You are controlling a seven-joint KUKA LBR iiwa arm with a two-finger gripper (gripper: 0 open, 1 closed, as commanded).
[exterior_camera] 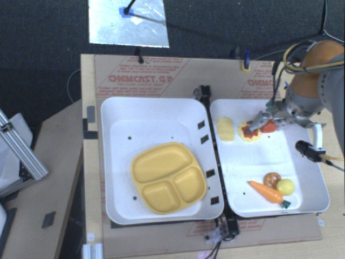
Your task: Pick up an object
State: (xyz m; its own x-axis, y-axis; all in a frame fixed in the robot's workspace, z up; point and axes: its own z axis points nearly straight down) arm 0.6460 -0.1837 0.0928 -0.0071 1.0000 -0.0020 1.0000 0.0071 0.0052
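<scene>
My gripper (265, 120) is low in the far part of the right bin (318, 198). It sits right over a red and yellow flat toy food piece (250, 133), with a red piece (268, 127) directly under its tip. A pale yellow lump (225, 129) lies just to the left of them. Toward the near end of the same bin lie an orange carrot (265, 191), a small glazed donut (272, 178) and a yellow lemon (286, 186), close together.
The left bin (116, 123) holds a yellow divided plate (168, 176). A black divider with clips (211, 144) runs between the bins. The arm's grey body and orange band (323, 55) rise at the right, with a black part (308, 151) over the right bin's edge.
</scene>
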